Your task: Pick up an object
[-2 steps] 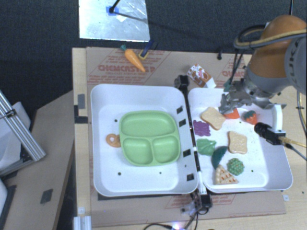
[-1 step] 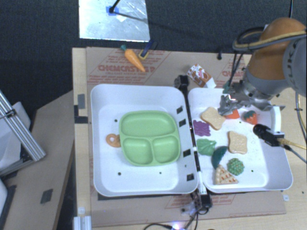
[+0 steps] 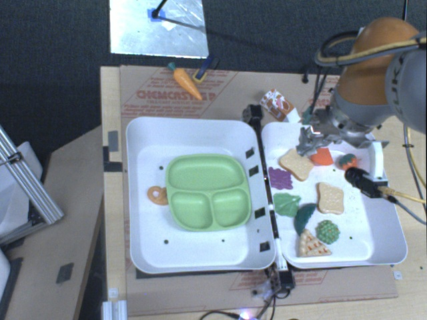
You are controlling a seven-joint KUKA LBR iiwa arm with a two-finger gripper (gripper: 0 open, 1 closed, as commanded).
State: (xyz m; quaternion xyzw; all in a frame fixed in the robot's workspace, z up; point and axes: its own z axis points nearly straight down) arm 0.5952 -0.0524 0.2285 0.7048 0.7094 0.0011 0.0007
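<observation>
My gripper (image 3: 307,144) hangs low over the back left part of the right bin (image 3: 387,242). Just below its tip lies a tan cracker-shaped toy (image 3: 297,165), and an orange piece (image 3: 323,157) lies right beside it. Nothing shows between the tips. Further forward in the same bin are purple grapes (image 3: 280,177), a green leaf (image 3: 285,203), a dark teal piece (image 3: 305,216), a slice of toast (image 3: 330,199), a broccoli floret (image 3: 327,231) and a pizza slice (image 3: 312,245). A small green and orange toy (image 3: 347,160) sits by the arm.
The left bin (image 3: 143,245) holds a green divided plate (image 3: 207,192) and a small pretzel (image 3: 157,195). Behind the bins on the cardboard lie a toy carrot (image 3: 187,83) and a wrapped snack (image 3: 276,104). A foil sheet (image 3: 159,19) lies at the back.
</observation>
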